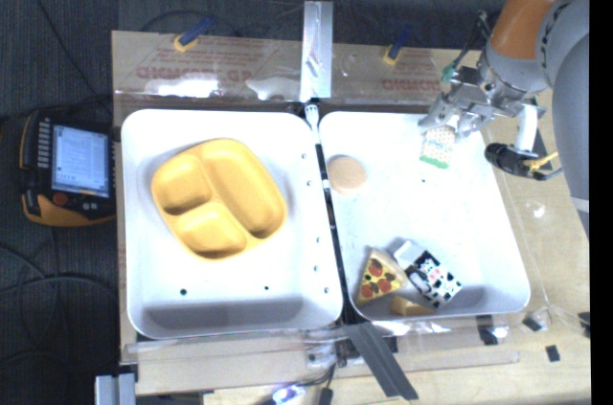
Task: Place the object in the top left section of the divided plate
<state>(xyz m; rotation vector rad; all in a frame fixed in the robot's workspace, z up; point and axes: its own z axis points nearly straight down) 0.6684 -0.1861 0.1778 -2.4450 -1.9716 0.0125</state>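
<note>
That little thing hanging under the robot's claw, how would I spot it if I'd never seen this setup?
Start at the right bin and go to its far right corner, where the gripper hangs. Just beneath it sits a small white object speckled with dots, green along its lower edge. The tan disc is plain, and the pizza slice lies at the bin's near edge.

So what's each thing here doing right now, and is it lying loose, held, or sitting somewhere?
Divided plate: yellow, lying in the left bin, sections bare.
Round cookie: loose in the right bin, near the divider.
Pizza slice: flat near the right bin's front wall.
Black-and-white block: beside the pizza slice.
Hand: over the right bin's far corner, a small green-and-white object at its tip.
</note>
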